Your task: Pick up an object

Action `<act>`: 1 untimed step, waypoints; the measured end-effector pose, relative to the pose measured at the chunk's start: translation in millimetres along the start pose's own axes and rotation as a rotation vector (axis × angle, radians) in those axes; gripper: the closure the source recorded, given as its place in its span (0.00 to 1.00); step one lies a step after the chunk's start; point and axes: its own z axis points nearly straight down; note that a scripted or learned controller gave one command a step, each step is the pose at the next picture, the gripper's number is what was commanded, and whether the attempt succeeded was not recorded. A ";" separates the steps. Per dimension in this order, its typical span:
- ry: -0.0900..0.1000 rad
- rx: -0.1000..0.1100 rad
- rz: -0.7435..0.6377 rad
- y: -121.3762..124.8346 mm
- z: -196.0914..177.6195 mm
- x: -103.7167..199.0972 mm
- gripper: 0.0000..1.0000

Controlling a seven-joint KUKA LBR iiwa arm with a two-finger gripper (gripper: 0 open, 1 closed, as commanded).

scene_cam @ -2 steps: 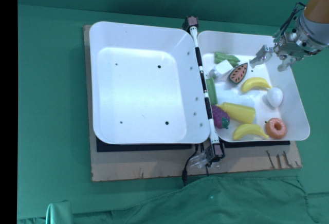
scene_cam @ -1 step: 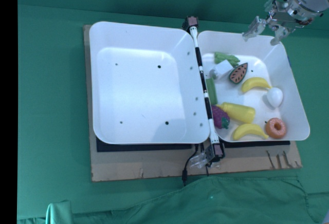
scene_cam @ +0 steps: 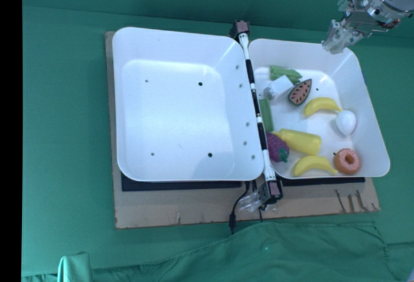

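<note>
Table: green cloth, cardboard sheet under both bins.
Right bin, near end: a banana beside a doughnut, purple grapes touching a yellow bottle.
Right bin, middle: white egg, second banana, watermelon slice, cucumber along the divider.
Right bin, far end: white block, green pods.
Left bin: white, a few dark specks.
Tool: above the right bin's far rim, touching no object; open or closed cannot be told.
</note>
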 end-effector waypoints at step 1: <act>0.005 0.000 -0.005 -44.5 -73.5 23.8 1.00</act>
